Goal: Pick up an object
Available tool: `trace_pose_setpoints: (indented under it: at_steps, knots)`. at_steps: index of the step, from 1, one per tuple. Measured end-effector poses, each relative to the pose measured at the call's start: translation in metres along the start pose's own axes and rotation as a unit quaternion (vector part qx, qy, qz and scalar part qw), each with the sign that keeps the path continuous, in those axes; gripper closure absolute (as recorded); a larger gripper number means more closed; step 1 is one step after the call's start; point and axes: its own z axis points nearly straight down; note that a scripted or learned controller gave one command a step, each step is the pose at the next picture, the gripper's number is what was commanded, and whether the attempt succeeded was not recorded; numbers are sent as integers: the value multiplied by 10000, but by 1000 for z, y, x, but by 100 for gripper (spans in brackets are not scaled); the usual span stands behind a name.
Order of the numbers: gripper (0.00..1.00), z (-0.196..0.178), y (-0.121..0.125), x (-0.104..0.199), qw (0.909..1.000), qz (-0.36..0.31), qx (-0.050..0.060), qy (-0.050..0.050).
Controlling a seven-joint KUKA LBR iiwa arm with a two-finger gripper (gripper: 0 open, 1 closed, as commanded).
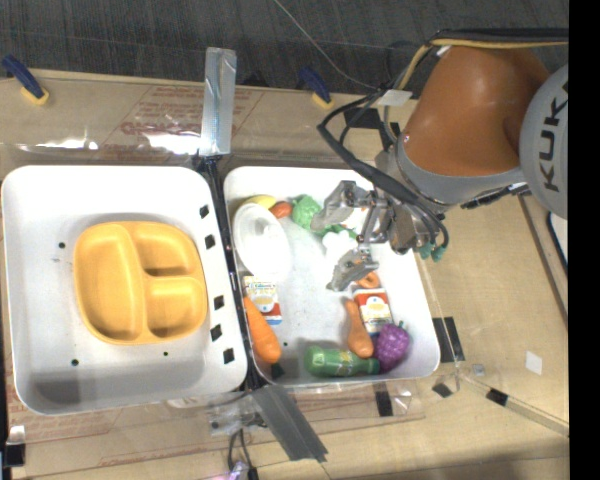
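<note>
1. Yellow plastic: a divided tray lies in the left bin, well apart from the arm.
2. White bottle, with an orange carrot below it, lies along the left wall of the right bin.
3. Green leafy toy sits at the far edge of that bin, just to the left of the fingers.
4. Gripper hangs over the middle of the right bin; its metal fingers stand apart and nothing lies between them.
5. Small carton, the likeliest pick, lies just toward the near edge from the fingertips, its long axis running roughly far-to-near; a second carrot touches it.
6. Purple grapes and a green cucumber lie nearer the front wall, farther from the fingers.
</note>
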Motion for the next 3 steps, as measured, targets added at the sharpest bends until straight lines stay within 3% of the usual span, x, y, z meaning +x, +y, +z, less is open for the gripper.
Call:
trace_pose_setpoints:
  at_steps: [1,2,3]
  knots:
    - [0,100,-65,22,9995,309,-15,37]
    - [0,176,-109,39,9971,750,12,-115]
    - [0,188,-99,39,9925,1206,29,-189]
